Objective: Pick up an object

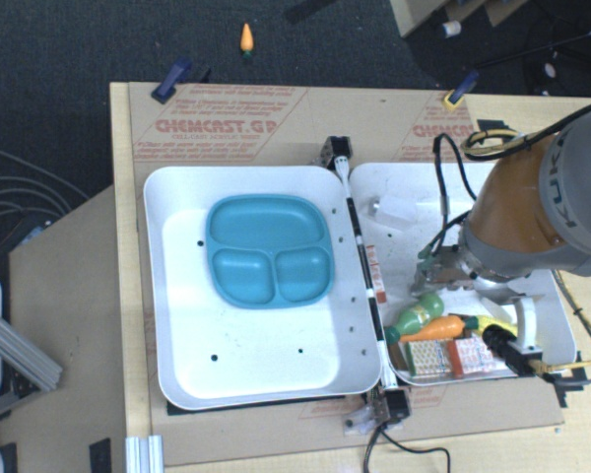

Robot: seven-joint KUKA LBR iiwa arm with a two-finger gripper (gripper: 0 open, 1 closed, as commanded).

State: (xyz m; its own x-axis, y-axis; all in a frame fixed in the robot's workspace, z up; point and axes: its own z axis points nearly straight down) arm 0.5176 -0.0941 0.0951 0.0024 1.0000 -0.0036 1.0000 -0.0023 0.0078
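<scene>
Arm over the right bin

"CHEMCAST GP" is printed on the worktop (227, 116). I cannot tell the hand's (435, 272) state. Toys crowd the right bin's (399, 180) lower edge.

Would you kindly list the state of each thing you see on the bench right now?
Blue three-compartment plastic tray: flat in the left white bin, nothing on it.
Green round toy: in the right white bin.
Orange toy carrot: lying beside it.
Red-edged printed box: lying flat by the bin's near wall.
Gripper: low over the toys.
</scene>
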